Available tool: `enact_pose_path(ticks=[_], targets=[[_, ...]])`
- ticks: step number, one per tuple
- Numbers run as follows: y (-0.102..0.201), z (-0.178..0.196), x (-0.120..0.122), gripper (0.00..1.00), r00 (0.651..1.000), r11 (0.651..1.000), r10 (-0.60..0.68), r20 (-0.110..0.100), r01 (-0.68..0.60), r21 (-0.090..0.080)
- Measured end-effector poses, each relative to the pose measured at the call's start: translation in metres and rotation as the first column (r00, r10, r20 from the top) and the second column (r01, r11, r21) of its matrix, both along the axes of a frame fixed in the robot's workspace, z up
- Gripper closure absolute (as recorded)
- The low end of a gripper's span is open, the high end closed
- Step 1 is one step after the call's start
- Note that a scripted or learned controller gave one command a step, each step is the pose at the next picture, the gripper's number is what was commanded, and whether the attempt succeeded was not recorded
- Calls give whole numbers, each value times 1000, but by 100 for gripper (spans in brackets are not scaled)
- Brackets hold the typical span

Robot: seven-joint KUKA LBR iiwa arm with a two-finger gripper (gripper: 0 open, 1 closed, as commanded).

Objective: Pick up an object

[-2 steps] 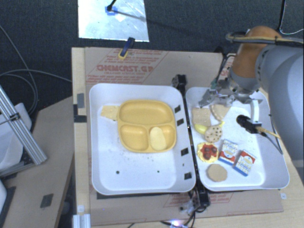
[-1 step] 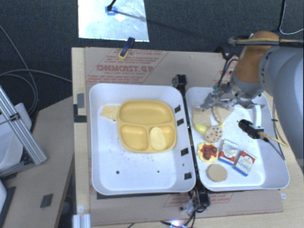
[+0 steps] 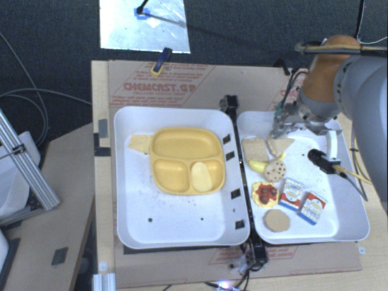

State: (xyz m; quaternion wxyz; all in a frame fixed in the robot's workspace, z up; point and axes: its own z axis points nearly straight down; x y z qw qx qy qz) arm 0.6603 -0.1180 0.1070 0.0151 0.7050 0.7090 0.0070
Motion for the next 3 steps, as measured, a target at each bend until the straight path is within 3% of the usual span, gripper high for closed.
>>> enact_pose_path(ticks=[1, 2, 3], targets=[[0, -1, -1, 0, 1000, 1000, 0, -2, 0, 0], [-11, -15, 3, 0, 1000, 1000, -4, -11, 4, 5], [-11, -4, 3, 100, 1000, 1000, -3, -12, 3, 6]])
